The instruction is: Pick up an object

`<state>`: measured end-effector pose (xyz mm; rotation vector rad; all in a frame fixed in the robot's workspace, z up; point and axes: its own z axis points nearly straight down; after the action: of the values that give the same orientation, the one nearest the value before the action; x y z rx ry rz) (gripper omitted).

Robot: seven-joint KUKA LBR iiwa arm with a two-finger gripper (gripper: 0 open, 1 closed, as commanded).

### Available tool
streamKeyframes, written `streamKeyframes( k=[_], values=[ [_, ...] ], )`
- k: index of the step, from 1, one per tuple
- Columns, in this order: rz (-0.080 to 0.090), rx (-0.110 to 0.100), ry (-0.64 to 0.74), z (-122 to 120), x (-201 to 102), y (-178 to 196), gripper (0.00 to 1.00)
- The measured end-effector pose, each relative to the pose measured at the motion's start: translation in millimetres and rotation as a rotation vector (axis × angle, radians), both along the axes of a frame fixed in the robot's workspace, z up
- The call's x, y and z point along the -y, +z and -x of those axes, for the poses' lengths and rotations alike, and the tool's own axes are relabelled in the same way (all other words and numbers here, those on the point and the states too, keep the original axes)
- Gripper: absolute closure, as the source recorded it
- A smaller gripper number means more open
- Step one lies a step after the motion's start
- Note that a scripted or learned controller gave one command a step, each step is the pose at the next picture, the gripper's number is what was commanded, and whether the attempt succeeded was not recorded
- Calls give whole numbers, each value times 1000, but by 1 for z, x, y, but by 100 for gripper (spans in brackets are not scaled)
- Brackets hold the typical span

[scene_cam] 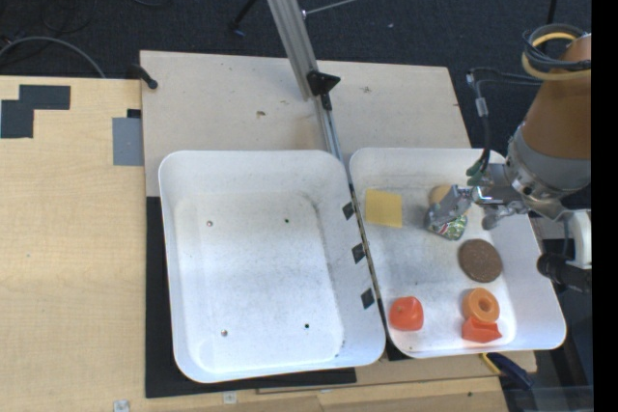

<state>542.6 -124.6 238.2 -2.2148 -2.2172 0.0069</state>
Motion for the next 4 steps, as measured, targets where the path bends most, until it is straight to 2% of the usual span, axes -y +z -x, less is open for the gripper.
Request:
streamKeyframes(
  k=[1, 2, 3, 4],
  values=[
    [1, 5, -2, -1, 1, 2, 0],
    [0, 1, -1, -2, -1, -41, 0],
    [0, -2, -2, 2, -3, -106, 0],
    [2, 7, -3, 2, -3, -147, 0]
  ],
)
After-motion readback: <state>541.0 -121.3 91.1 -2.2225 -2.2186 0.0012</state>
